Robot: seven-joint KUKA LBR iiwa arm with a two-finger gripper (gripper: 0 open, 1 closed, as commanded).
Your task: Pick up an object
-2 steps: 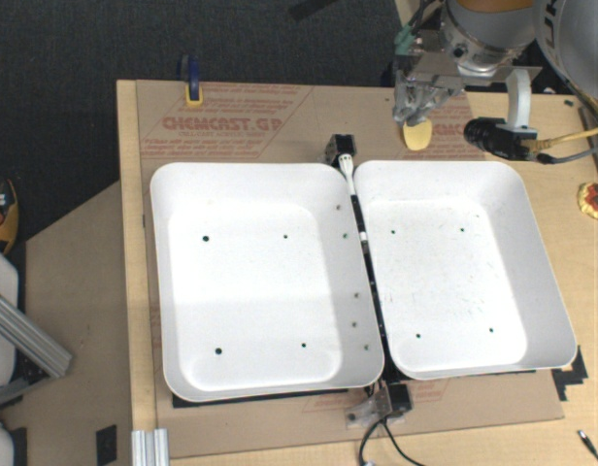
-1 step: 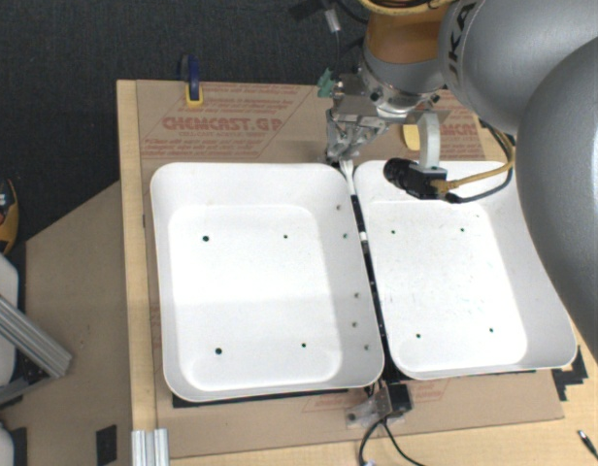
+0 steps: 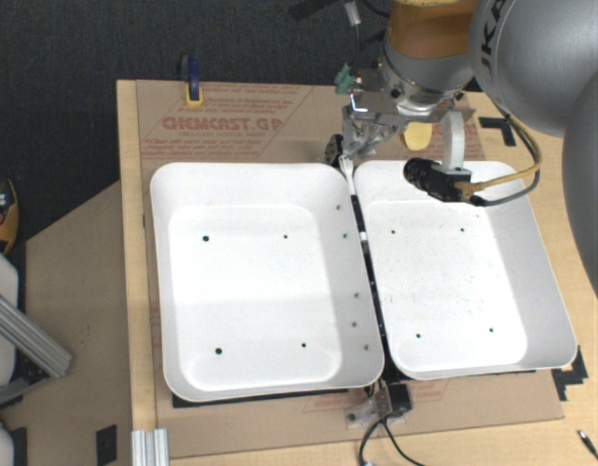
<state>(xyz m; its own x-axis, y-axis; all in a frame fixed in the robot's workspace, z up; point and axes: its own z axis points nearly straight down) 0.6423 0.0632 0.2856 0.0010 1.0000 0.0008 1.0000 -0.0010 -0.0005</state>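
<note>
Camera view: the gripper (image 3: pixel 408 122) hangs over the far rim of the right bin (image 3: pixel 532 289), beside the left bin (image 3: pixel 182 289). A small pale yellow piece (image 3: pixel 417 136) shows just beneath it. I cannot tell whether the claw is spread or closed.

A robotics lab, by the look of it: a grey KUKA arm (image 3: pixel 532 47) at upper right, two white bins (image 3: pixel 250 280) on a cardboard-covered bench (image 3: pixel 231 115), a blue clamp (image 3: pixel 191 78) at its top edge, loose cables (image 3: pixel 386 435) at the bottom.
</note>
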